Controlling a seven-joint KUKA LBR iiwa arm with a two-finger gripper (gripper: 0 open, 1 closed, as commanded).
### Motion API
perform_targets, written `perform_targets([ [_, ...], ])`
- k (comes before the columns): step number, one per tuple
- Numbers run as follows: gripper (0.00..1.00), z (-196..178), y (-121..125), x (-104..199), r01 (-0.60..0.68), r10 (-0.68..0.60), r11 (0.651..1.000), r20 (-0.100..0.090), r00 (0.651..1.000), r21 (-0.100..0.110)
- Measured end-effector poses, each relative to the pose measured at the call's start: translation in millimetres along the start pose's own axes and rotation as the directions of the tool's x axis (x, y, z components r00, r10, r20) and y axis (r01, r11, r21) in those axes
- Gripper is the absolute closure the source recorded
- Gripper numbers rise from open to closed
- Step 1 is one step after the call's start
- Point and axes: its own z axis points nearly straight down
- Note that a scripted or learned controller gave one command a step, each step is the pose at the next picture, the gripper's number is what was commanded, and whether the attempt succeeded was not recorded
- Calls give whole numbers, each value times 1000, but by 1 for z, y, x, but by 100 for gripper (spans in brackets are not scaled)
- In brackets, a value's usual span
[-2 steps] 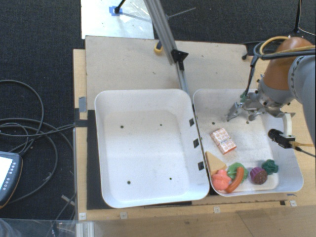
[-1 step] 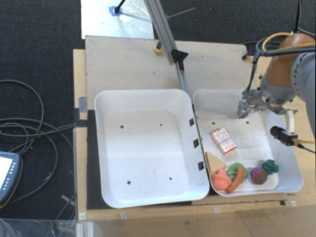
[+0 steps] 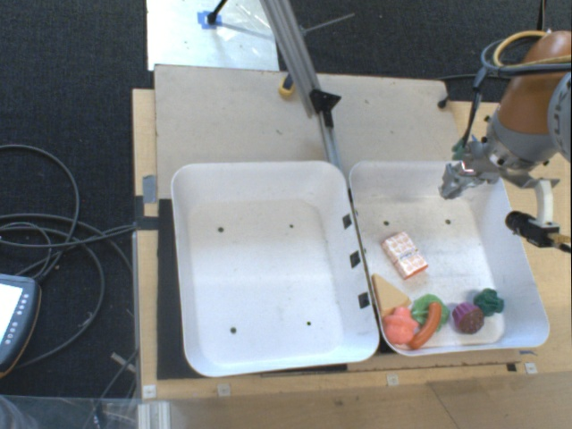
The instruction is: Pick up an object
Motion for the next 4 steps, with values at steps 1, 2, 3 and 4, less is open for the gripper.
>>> perform_targets([
  [1, 100, -64, 2, 6, 1, -1, 1000, 1, 1000, -2],
  [2, 100, -110, 9, 3, 0, 0, 1000, 1, 1000, 0],
  [3, 100, -114, -5, 49, 4, -4, 1000, -3, 1000, 6],
  [4, 100, -98, -15, 108, 5, -5, 1000, -5, 1000, 9],
])
